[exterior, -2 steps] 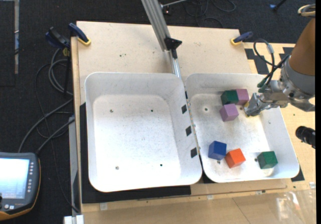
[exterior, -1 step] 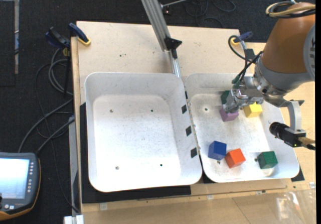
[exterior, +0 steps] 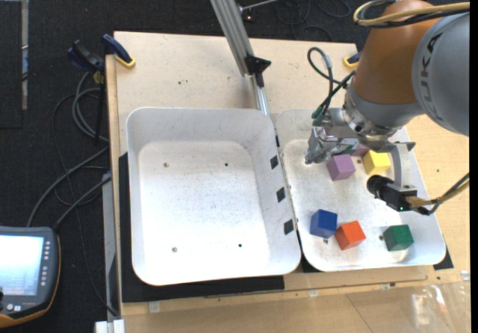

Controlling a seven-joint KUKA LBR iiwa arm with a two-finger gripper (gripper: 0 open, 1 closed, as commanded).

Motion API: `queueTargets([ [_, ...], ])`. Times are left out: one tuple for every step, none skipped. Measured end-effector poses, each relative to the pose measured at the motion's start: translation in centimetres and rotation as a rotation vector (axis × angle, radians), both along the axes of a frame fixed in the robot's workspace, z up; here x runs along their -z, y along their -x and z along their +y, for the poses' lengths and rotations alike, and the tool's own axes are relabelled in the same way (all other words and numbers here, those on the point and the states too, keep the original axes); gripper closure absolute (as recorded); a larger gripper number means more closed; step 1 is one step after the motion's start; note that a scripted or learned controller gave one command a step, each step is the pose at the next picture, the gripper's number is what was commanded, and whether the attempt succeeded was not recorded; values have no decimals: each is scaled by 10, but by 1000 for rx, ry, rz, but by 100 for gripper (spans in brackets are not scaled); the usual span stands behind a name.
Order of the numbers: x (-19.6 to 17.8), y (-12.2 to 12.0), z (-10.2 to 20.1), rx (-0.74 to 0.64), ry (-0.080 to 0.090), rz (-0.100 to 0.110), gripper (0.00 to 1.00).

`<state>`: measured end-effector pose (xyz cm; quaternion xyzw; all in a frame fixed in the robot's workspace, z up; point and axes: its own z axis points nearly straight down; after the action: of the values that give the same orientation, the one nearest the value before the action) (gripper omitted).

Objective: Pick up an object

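In the left bin (exterior: 202, 197): no objects. Right bin (exterior: 299, 175) holds five blocks, one of each colour. Left to right: blue block (exterior: 323, 222) at 7 o'clock of bin centre; purple block (exterior: 341, 166) near 12; orange block (exterior: 350, 234) at 6, touching the blue one; yellow block (exterior: 377, 161) at 1; green block (exterior: 398, 237) at 4. Gripper (exterior: 323, 146) hangs just left of the purple block; cannot tell its state. Judged: nothing lifted, grasp and lift remain.
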<state>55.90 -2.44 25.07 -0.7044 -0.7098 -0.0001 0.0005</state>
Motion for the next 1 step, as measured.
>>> queueTargets([
  [-3,-34,50,0,-1,-4,100],
])
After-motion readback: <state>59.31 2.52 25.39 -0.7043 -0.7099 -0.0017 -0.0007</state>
